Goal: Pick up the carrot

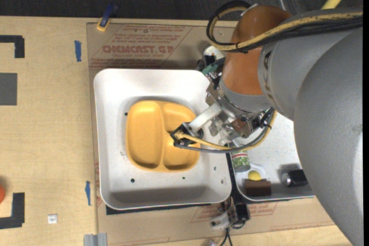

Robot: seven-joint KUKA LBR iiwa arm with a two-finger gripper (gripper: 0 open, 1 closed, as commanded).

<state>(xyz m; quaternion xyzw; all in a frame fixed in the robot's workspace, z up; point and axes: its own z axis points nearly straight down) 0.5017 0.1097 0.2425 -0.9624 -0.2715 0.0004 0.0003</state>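
My gripper (223,131) hangs low over the wall between the two bins, at the right edge of the left bin (109,124). The grey arm and its orange band cover most of it from above. Just left of the gripper lies a yellow two-part dish (151,134), in the middle of the left bin, and the wrist hardware overlaps the dish's right rim. Much of the right bin (282,196) is hidden under the arm.
Along the near edge of the right bin stand a small green-labelled can (241,160), a yellow piece (253,175), a brown block (258,186) and a black block (294,177). A small orange thing (2,193) sits on the bench at the far left edge.
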